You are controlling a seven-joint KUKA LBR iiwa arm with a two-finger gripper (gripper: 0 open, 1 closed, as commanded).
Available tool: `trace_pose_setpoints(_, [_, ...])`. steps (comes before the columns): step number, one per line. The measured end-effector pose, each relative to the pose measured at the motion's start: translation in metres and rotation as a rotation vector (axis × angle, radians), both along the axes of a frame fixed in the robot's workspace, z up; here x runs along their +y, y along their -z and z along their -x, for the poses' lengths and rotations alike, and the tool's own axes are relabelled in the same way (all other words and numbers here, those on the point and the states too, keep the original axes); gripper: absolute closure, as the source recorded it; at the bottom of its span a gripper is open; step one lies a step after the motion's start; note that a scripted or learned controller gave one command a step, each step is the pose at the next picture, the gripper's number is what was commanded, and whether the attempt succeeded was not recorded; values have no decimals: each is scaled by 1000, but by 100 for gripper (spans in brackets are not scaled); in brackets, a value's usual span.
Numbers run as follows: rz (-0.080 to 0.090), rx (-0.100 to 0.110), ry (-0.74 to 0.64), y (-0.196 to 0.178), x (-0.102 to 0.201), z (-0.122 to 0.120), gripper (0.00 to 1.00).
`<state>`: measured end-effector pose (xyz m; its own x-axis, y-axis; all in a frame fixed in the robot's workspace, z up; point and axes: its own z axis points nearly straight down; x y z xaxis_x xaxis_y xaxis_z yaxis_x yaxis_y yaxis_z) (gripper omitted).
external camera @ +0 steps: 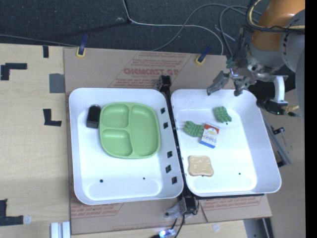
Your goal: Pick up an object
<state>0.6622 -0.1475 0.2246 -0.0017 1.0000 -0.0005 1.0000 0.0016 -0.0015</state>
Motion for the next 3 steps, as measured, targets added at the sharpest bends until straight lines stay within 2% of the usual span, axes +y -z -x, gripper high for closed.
trace_pose_setpoints(2, [0,5,0,122,3,13,0])
trace_pose_setpoints(3, [2,-4,-2,140,5,12,0])
